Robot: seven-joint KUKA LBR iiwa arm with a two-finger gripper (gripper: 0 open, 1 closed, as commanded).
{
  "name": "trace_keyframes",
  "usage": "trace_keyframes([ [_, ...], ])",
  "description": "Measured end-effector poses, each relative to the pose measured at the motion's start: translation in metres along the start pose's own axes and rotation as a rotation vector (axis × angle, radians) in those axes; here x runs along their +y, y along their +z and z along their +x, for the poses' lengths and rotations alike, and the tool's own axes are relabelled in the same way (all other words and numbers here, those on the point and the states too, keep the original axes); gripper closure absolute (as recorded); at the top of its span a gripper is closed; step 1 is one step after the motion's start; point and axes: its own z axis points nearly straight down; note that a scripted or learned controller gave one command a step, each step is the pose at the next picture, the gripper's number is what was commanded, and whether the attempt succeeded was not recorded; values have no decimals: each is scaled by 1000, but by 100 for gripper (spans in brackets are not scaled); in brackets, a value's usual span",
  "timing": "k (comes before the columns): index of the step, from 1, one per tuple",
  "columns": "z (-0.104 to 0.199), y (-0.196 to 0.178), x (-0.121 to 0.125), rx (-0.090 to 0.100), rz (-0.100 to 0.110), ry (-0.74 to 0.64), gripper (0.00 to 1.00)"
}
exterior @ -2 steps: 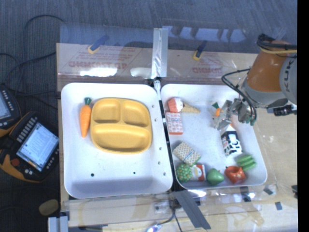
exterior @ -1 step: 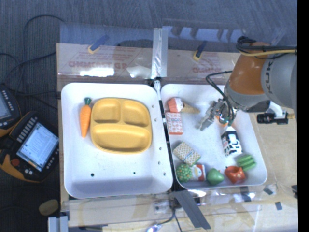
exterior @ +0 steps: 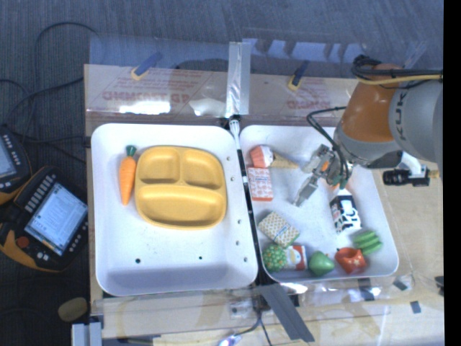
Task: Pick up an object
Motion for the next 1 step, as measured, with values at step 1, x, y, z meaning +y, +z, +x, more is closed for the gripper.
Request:
trace_keyframes([
  [1,9,0,-66,4,-3,26,0],
])
